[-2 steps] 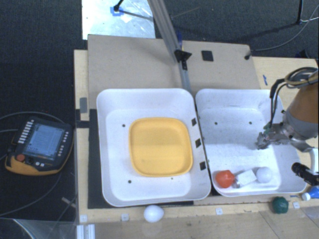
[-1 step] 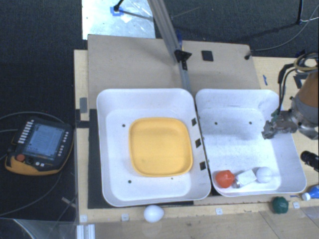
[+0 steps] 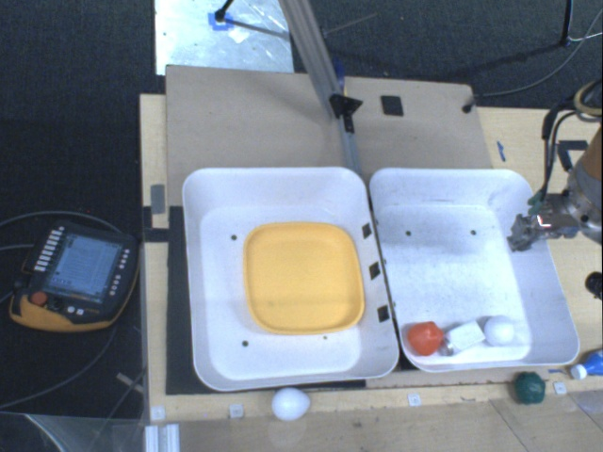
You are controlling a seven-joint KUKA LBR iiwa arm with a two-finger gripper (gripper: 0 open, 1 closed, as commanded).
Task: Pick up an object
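A yellow square plate [image 3: 304,277] lies flat in the left bin [image 3: 212,205]. In the right bin [image 3: 443,196], along its near wall, lie a red ball [image 3: 424,338], a small white block [image 3: 464,336] and a white ball [image 3: 499,330], close together. My gripper [image 3: 524,233] hangs at the right bin's right rim, well behind those three objects. It is small and dark in the view, and nothing can be made out in it.
A white egg-shaped object [image 3: 290,404] rests on the bench in front of the left bin. A dark green ball [image 3: 529,387] and a blue-and-white item [image 3: 586,369] lie off the right bin's near right corner. A teach pendant [image 3: 73,282] sits far left.
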